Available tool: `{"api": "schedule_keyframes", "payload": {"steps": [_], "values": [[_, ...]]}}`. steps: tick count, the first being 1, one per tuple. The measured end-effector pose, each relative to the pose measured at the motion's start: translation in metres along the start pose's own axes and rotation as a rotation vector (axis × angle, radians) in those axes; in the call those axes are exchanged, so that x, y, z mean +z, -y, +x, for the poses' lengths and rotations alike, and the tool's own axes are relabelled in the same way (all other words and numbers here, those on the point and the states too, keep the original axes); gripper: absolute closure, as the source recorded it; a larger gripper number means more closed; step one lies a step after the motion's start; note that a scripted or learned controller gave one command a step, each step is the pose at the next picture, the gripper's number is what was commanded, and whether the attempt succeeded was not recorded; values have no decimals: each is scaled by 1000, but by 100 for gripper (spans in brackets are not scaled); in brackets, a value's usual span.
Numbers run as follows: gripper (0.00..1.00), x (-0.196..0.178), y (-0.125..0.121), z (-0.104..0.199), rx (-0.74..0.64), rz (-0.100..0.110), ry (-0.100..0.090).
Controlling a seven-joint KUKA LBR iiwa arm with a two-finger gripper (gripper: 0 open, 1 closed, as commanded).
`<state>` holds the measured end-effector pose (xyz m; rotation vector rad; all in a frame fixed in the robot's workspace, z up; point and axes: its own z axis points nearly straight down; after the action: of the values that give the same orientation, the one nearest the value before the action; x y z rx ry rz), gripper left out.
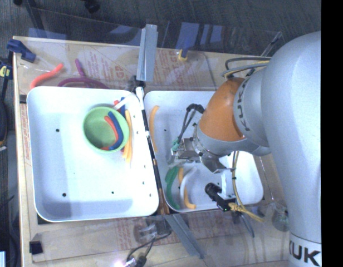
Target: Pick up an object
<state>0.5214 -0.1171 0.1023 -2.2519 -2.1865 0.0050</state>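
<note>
Gripper (180,152) low in right bin (246,174), over green curved piece (170,185) and yellow one (185,196); can't tell its state. Both look light, slick plastic; pinch mid-arc.

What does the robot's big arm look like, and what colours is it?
The arm is fat, round and smooth, mostly shiny grey, with a bright orange band near the wrist. Thin black and yellow cables loop around the metal hand. Dark letters are printed low on the grey shell.
</note>
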Motion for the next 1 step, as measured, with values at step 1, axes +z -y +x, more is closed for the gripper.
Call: {"api": "schedule_keyframes", "payload": {"steps": [1], "values": [[100,-174,2,42,-96,-3,0]]}}
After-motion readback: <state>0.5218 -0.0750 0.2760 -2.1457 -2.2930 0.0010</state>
